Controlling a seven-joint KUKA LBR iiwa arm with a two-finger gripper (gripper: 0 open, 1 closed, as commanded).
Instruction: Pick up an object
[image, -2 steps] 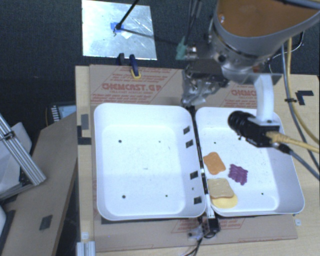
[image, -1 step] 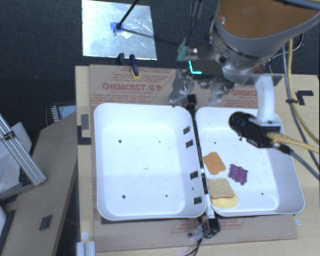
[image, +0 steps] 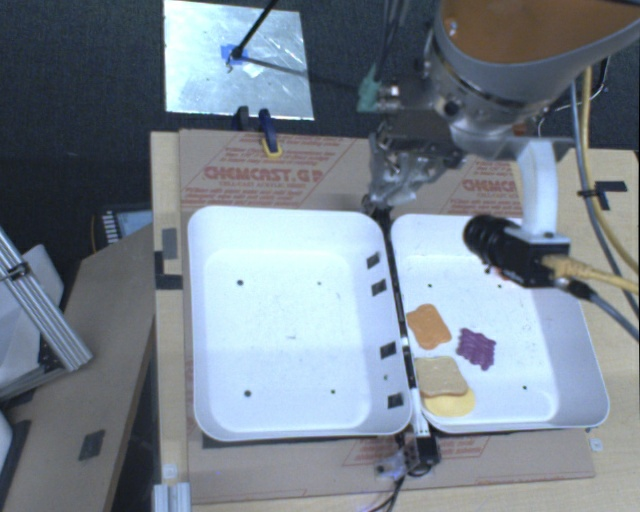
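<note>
Three small objects were found grouped in the right bin (image: 560, 330), close to its left wall: an orange piece (image: 429, 326), a purple piece (image: 476, 347) just beside it, and a tan slice (image: 440, 377) lying partly over a yellow piece (image: 455, 404). The left bin (image: 280, 320) stood alongside, the two bins touching along a clipped seam. The gripper (image: 385, 200) was observed high above the far end of that seam, well apart from the objects and holding nothing; whether it stood apart or together could not be told. A black camera unit (image: 505, 250) hung over the right bin.

Risks were judged as follows. The tan slice and yellow piece might be taken together or slip, being stacked. A descent near the wall might strike the rim or clips. All pieces appeared flat, so a closing grasp could skid over them.
</note>
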